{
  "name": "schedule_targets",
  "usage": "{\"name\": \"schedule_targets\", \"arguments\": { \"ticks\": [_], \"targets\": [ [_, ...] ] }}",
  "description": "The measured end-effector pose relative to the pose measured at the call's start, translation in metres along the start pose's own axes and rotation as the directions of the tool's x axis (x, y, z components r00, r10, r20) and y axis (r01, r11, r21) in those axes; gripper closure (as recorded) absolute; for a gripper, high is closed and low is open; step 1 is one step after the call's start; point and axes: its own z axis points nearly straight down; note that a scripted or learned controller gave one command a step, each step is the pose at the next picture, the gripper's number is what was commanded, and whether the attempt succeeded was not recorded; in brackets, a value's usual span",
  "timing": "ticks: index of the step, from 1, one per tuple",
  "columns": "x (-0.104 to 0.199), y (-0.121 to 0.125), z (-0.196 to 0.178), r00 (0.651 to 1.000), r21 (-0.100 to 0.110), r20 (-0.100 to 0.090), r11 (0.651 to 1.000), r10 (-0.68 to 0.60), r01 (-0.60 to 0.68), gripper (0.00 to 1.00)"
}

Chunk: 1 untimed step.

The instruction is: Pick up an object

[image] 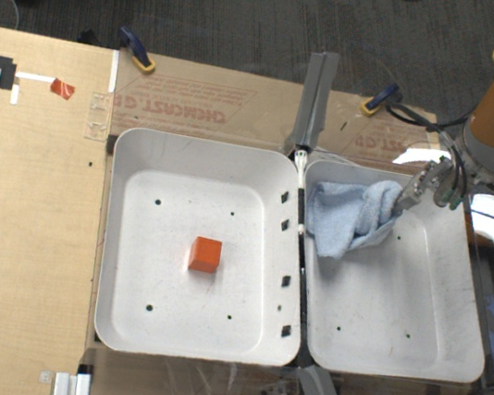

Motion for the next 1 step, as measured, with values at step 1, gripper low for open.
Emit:
{"name": "schedule_targets", "arguments": {
  "ticks": [1],
  "targets": [
    [0.0024,-0.0042,0.0731,0.999,-0.002,0.008,0.999,-0.038,0.038,1.0]
  ]
}}
